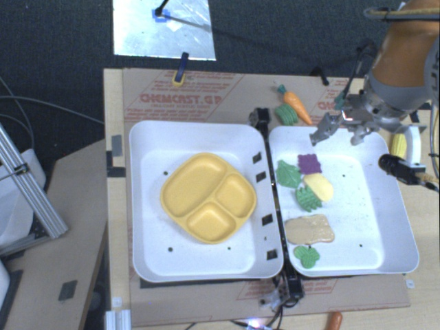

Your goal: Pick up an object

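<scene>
The gripper (339, 130) is hovering over the far edge of the right bin (385, 253), its 2 fingers (322, 133) spread apart and pinching nothing. The toy foods are lying nearer the camera and to the left of the fingers: a purple piece (309, 163), a yellow piece (320, 186) and a tan bread slice (309, 229), whose long axis is running left to right. A yellow divided plate (208, 196) is sitting in the left bin (148, 253).
</scene>
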